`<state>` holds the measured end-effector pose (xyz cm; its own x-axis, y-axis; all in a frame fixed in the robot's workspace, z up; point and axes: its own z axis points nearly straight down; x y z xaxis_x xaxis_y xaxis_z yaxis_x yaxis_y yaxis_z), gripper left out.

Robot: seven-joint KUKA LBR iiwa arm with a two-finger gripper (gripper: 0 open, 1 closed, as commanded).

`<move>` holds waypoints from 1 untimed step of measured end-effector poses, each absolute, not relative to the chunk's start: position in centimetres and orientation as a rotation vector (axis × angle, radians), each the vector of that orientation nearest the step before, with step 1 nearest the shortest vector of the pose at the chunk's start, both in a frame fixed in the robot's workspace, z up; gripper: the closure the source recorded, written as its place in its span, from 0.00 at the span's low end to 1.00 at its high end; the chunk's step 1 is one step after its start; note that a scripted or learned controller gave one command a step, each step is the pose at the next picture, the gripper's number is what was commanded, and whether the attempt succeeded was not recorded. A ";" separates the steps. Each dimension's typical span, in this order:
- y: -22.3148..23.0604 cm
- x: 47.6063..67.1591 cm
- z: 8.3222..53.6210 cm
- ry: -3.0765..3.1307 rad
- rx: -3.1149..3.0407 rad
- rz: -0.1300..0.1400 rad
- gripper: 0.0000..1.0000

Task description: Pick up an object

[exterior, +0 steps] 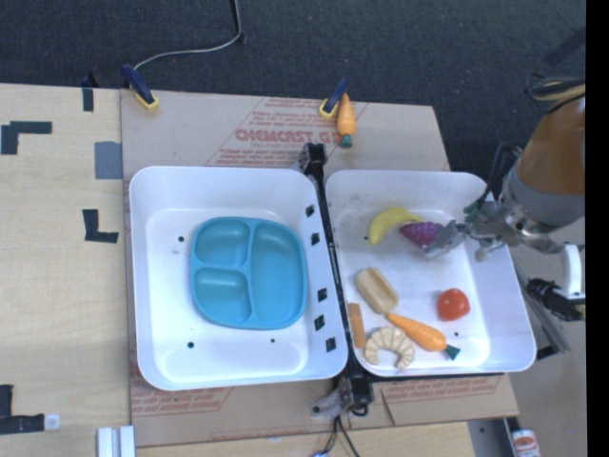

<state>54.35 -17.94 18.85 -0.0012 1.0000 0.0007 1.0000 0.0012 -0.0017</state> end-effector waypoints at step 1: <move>-13.5 65.0 8.7 -2.229 -2.220 -0.007 0.00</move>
